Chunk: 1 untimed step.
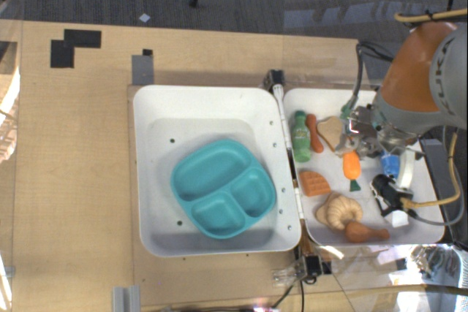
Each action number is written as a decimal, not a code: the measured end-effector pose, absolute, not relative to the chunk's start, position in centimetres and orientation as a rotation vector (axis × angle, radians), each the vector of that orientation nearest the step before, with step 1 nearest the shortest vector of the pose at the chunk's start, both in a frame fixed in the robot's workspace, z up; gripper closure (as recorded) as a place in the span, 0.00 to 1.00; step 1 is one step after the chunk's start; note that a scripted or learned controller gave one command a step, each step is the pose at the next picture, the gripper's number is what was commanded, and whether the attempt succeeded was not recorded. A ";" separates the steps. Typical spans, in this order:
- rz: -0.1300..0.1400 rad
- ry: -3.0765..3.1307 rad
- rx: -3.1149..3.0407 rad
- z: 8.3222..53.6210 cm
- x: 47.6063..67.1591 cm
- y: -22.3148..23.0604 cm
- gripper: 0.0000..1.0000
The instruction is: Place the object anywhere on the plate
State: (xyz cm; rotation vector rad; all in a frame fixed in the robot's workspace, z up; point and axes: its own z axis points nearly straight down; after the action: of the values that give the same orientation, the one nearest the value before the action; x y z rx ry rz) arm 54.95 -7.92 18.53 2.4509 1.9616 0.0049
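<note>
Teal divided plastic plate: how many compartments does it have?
3 in the teal divided plate: a large compartment along its far-left side, a smaller compartment at the near edge, another on the right. None looks hidden.

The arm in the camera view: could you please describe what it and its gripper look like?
The arm is grey and rounded, with a broad orange band above the wrist. The gripper is a cluster of silvery metal and dark parts. A thin black cable runs down beside the band, and a yellow cable crosses above it.
</note>
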 end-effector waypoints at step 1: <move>0.005 1.961 2.451 18.5 55.0 -7.9 0.00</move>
State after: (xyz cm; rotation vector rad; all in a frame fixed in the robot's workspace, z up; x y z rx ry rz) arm 54.96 -7.93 18.53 2.4511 1.9612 0.0049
